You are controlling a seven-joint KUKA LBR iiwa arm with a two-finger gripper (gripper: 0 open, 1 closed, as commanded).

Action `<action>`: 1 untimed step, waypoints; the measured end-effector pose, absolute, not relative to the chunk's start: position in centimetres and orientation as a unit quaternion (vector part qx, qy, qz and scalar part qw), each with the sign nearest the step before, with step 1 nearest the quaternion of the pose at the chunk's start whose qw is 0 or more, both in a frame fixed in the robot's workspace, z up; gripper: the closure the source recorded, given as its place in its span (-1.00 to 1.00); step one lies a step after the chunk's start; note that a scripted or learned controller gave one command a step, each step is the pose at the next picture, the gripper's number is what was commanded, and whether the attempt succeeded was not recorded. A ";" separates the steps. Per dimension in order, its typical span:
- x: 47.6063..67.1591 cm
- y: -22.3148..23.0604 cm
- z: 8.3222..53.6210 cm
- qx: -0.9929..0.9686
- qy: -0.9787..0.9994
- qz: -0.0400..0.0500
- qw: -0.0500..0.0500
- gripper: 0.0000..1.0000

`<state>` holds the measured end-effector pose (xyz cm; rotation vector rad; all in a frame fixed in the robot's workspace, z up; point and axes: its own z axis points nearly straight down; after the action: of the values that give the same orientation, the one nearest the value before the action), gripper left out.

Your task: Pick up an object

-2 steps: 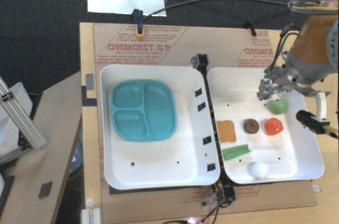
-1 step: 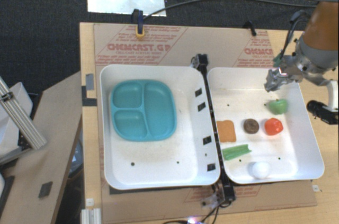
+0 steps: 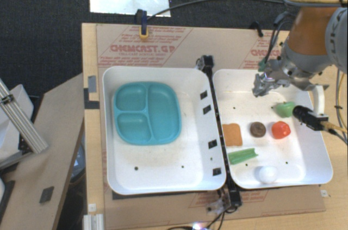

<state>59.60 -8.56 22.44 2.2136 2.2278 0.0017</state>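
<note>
Toys [image 3: 280, 130] fill right bin [image 3: 239, 82] (left bin [image 3: 114, 79] holds teal tray [image 3: 147, 113]).

Two white bins are seen on a tan bench printed with red lettering. The left bin [image 3: 157, 169] carries a turquoise divided plate [image 3: 147, 113]. In the right bin [image 3: 304, 169], an orange-brown slab [image 3: 232, 135] is seen nearest the black divider strip [image 3: 213, 120]; beyond it from that strip lie a dark brown round piece [image 3: 258, 129] and a red object [image 3: 280, 130]. A light green piece [image 3: 284, 109] lies farther from the strip, a bright green stick [image 3: 242, 156] and a white ball [image 3: 266, 173] toward the front. The gripper [image 3: 262, 85] is coloured metallic grey, under an orange band.
</note>
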 end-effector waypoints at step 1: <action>59.9 -4.2 21.9 0.705 0.709 0.001 0.001 1.00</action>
<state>59.93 -4.18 21.87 2.2137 2.2273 0.0020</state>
